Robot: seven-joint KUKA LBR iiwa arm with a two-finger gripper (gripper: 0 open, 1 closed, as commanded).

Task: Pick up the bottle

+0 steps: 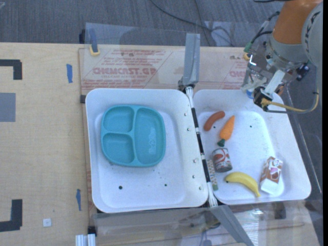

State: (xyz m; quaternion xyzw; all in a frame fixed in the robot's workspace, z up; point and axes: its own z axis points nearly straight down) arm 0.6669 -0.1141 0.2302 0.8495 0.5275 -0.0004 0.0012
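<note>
Gripper [256,84]: you see it at the far right of the scene, on the grey arm [312,29] with its orange band, hanging over the far rim of the right-hand shallow white bin [256,142]. You cannot tell from this view how wide it stands, and nothing shows in its grasp.

Pale wooden bench [41,137]: it bears both bins side by side, their inner rims touching along the middle.

Left-hand shallow white bin [143,188]: you find in it one teal plastic plate with three compartments [133,136], lying flat towards the left and far part of the bin.

The right-hand bin holds five things, all well apart from the gripper:
- White plastic bottle with a brown and red label [271,175]: the task's thing. It lies on its side in the near right corner of this bin, close to the right wall.
- Yellow banana [243,182]: it lies just left of the bottle, near the near rim, not touching it.
- Red and white tin can [222,159]: it lies on its side beside the left wall, just beyond the banana.
- Orange carrot [227,128]: it lies further off than the can, its tip pointing away from you.
- Reddish-brown sausage [214,120]: it lies just left of the carrot, slanted, at the far left of the bin.
</note>
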